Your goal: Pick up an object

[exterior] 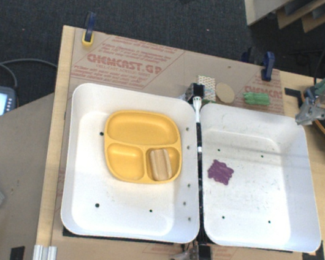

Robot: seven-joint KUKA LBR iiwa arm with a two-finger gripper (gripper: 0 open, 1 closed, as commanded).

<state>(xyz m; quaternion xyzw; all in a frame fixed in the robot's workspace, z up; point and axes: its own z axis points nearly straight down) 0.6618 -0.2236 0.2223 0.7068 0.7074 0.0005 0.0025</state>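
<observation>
A flat purple object (220,171) lies in the right bin (294,230), left of its middle. In the left bin (76,198) sits a yellow divided plate (140,130), and a tan block (159,163) rests in its lower right compartment. My gripper (315,111) hangs over the far right corner of the right bin, well away from the purple object. It is open with nothing between its fingers.
Behind the bins, on the cardboard sheet (131,61), lie a green object (256,98), a tan disc (225,93) and a small patterned card (206,83). Blue clamps (267,65) hold the sheet's far edge. Cables run over the bench at the far right.
</observation>
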